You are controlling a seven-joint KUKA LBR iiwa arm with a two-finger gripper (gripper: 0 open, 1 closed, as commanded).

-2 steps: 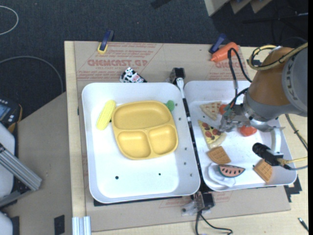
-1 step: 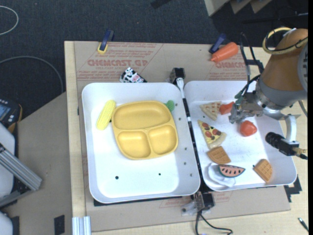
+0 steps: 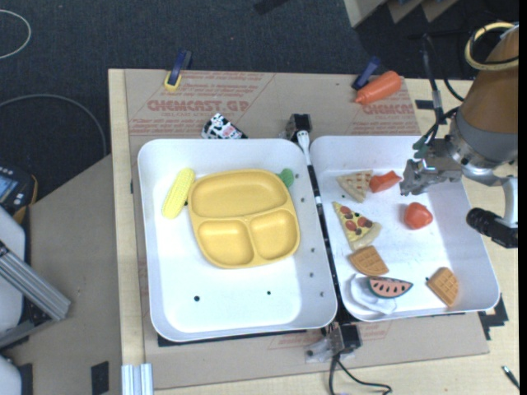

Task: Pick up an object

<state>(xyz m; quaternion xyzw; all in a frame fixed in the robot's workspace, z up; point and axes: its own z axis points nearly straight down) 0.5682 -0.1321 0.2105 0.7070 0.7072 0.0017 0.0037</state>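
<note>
Dark carpet floor (image 3: 99, 23), cardboard-topped bench (image 3: 272, 97)

The left bin (image 3: 165, 286) has bare floor in front of the yellow tray (image 3: 243, 216) and along its left wall. In the right bin (image 3: 473, 257), toy food crowds the left half (pizza slices, waffles, a watermelon slice), leaving open floor around the red tomato (image 3: 417, 215).

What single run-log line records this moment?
arm: over right bin | gripper: beside red piece | hold: unconfirmed | left bin: yellow tray
</note>
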